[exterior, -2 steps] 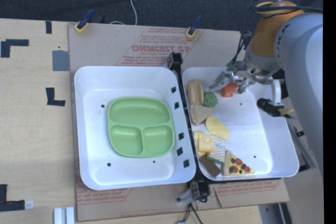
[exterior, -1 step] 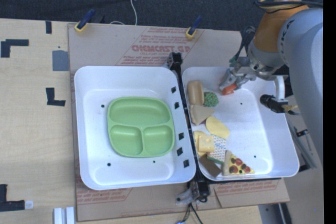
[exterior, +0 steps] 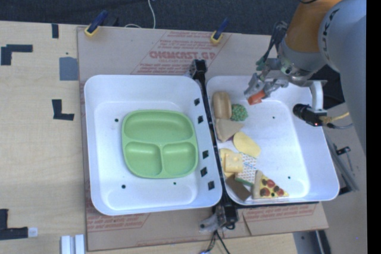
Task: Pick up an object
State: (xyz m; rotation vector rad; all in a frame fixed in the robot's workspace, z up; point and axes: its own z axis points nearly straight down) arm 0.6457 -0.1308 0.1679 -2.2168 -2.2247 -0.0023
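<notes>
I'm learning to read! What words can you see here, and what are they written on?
"CHEMCAST GP": red print on the brown cardboard sheet under the two white bins, repeated faintly across it.
Smaller red print beneath it: too blurred to read.
Nothing readable on the green divided plate or toy food.

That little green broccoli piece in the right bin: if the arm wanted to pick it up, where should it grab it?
Probably from straight above, closing across the rounded top of the broccoli. It is small and lumpy, with no handle. The bread roll presses against its left side, so the fingers would likely fit better on its near and far sides. The gripper is above the bin's far edge, close by.
</notes>
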